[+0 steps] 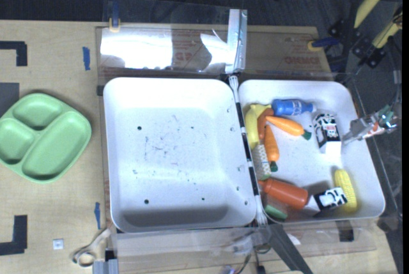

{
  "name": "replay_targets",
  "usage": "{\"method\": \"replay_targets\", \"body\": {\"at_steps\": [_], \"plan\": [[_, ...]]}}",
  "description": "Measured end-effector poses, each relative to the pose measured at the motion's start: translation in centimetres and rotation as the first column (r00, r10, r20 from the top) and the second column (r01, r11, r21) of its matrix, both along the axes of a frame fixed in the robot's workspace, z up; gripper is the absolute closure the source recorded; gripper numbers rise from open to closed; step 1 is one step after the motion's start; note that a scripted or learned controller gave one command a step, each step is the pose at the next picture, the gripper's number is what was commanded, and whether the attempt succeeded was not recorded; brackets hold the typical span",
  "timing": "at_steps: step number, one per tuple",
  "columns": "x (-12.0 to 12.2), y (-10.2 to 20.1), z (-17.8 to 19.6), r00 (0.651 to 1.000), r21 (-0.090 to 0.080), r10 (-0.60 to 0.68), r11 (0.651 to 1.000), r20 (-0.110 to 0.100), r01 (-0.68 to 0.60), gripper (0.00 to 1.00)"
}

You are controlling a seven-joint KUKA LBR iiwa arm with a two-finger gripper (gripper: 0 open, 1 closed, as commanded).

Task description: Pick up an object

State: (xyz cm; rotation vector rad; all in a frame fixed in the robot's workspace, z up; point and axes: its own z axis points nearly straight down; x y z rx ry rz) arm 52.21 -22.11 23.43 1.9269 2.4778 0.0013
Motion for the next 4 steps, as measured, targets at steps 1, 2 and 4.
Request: {"method": "replay_targets", "body": {"at_steps": [1, 2, 4], "plan": [[5.2, 2.2, -5.2, 0.984, 0.001, -0.178, 0.984, 0.000, 0.178, 0.00], [7.7, 4.4, -11.7, 0.991, -0.004, -0.134, 0.991, 0.024, 0.134, 0.00], [8.0, 3.1, -12.7, 0.985, 0.001, -0.170, 0.985, 0.040, 0.170, 0.00]]}}
